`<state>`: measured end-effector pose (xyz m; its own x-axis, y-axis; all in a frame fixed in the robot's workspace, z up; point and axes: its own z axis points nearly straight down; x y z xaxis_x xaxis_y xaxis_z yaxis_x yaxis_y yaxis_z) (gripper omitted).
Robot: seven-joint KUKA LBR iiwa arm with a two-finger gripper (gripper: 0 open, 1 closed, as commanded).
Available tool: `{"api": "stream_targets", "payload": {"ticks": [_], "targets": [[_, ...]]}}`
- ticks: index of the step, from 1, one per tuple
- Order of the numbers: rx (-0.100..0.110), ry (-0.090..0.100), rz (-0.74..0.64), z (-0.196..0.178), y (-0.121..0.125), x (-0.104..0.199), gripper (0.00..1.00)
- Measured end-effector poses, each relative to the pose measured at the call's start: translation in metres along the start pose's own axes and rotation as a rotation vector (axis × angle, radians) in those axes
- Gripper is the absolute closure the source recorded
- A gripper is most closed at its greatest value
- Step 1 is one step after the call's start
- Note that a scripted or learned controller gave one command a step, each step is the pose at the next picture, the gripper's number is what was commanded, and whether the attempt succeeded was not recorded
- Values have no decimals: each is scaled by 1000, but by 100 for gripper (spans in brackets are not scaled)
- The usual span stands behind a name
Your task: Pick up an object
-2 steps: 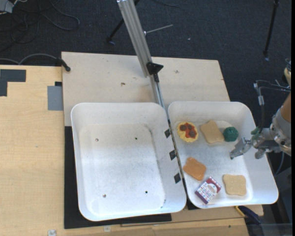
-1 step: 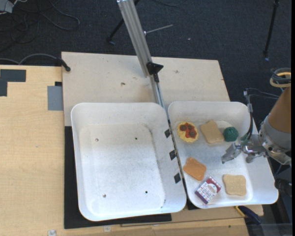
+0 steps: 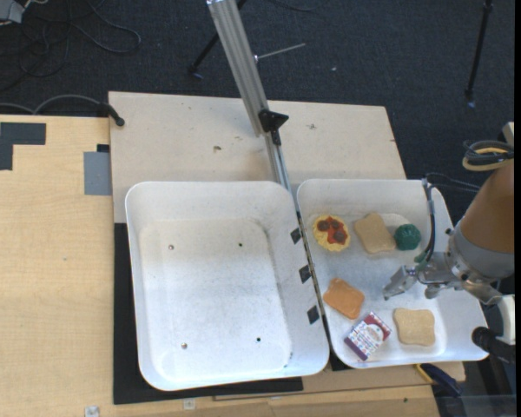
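The right bin (image 3: 391, 189) holds a small yellow tart with red topping (image 3: 332, 231), a tan bread slice (image 3: 374, 233), a green round object (image 3: 407, 236), an orange piece (image 3: 344, 298), a red-and-white packet (image 3: 367, 336) and a tan toast slice (image 3: 415, 327). My gripper (image 3: 406, 285) reaches in from the right and hovers over bare bin floor between the green object and the toast slice. Its fingers are spread apart, with nothing between them.
The left bin (image 3: 156, 200) lies beside the right one, with a row of black clips (image 3: 305, 273) along the shared edge. A slanted metal rail (image 3: 243, 68) rises behind the bins. A wooden table (image 3: 43, 259) fills the left.
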<state>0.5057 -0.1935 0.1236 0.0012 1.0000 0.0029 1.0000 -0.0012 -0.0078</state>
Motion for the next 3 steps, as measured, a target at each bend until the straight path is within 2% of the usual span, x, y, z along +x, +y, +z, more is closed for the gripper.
{"api": "stream_targets", "payload": {"ticks": [1,2,3], "targets": [[-4,-1,4,-13,0,-2,100],[-10,-4,5,-61,0,-12,100],[-10,-4,-2,-104,-1,-9,100]]}}
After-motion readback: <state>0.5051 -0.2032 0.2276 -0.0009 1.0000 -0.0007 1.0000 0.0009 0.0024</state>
